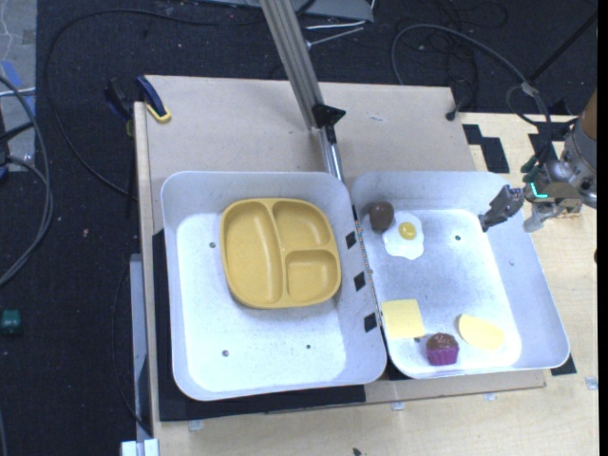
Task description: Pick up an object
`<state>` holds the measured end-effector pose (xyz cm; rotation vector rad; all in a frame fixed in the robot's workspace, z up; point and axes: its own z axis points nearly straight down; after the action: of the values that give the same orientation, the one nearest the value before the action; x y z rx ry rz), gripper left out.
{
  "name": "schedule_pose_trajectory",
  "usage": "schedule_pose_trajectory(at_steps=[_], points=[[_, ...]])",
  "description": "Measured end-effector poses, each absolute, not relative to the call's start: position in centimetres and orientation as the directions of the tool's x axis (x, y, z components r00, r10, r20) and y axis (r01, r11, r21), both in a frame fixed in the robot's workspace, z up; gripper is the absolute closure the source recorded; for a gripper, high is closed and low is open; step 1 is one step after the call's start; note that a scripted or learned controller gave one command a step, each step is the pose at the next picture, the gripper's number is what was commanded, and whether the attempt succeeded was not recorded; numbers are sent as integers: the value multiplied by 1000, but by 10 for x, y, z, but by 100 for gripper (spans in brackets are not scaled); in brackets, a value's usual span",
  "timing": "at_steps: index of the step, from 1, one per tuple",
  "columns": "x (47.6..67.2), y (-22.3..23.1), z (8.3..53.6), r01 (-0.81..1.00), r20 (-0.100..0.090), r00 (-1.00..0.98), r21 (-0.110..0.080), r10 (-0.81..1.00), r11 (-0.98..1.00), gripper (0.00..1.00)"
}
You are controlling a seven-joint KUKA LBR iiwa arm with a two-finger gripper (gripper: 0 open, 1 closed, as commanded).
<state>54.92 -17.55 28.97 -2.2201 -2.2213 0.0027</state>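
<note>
Left bin (190, 350) holds a yellow tray (281, 253); the fried egg (405, 237) lies left of my gripper (518, 212), fingers spread, grasping nothing

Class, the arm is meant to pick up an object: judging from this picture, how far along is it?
Done: nothing lifted; the fried egg, brown ball, yellow square, purple piece and yellow slice lie in the right bin. In hand: nothing; the gripper hangs at that bin's right rim. Left: descend, grasp, lift.
</note>
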Motion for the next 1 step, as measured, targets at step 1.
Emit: schedule_pose_trajectory(at_steps=[1], points=[[550,-175,291,1000,-1,-1,0,1000,1,0]])
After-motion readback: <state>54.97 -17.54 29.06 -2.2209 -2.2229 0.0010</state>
